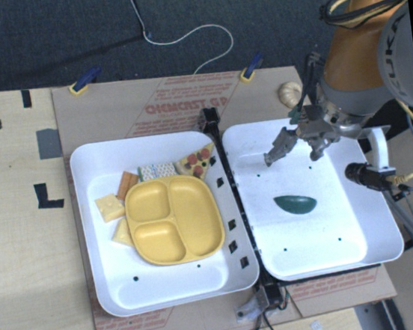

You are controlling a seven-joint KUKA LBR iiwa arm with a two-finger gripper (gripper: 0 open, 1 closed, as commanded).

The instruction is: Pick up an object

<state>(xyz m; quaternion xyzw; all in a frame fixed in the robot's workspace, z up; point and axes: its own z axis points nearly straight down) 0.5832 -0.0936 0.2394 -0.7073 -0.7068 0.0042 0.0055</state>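
Nearest edge: worktop [21, 245] front, cardboard sheet [183, 99] under both bins, cable clutter at the seam.
Left bin [106, 287]: yellow divided plate [174, 219] sits mid-bin; small flat cracker-like and patterned pieces [110, 207] tucked behind and beside it, some partly under the plate.
Right bin [383, 243]: one dark green flat object [295, 204], roughly leaf-shaped, lying alone near bin centre.
Gripper [293, 153]: above the far part of the right bin, fingers spread open, nothing between them, apart from the green object and farther back than it.
Risk, aim: descent from here likely lands behind the object and closes on air.
Risk, shape: object looks low and thin; fingers may scrape the bin floor or push it away.
Far side: grey arm with orange band [360, 42], white cable [190, 38] on dark floor.
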